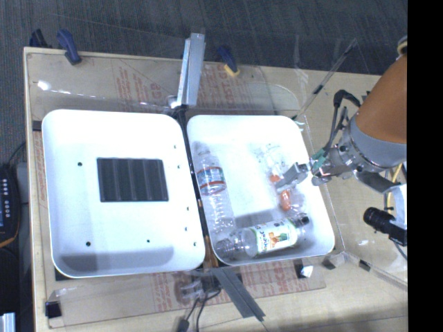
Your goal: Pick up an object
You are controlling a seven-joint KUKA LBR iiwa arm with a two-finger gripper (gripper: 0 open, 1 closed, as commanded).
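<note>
Two white bins sit side by side on our counter (138, 71).
We see the claw (299, 173) over the right bin (239, 126) (grip unclear, we cannot tell), beside a small orange object (285, 199); two clear bottles (211, 185) lie nearby.

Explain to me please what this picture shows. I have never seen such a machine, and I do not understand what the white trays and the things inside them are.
The camera is fixed above a bench and looks down at a slant. The grey and orange shape at the right is a robot arm; its gripper, a two-finger hand, reaches over the right bin. That shallow white tray holds clear plastic bottles: one bottle lies along its left wall, another bottle with a coloured label lies along its near wall, and a small clear item with an orange part lies just below the gripper. The left bin has a dark ribbed panel in its floor. The picture cannot settle whether the gripper holds anything.
</note>
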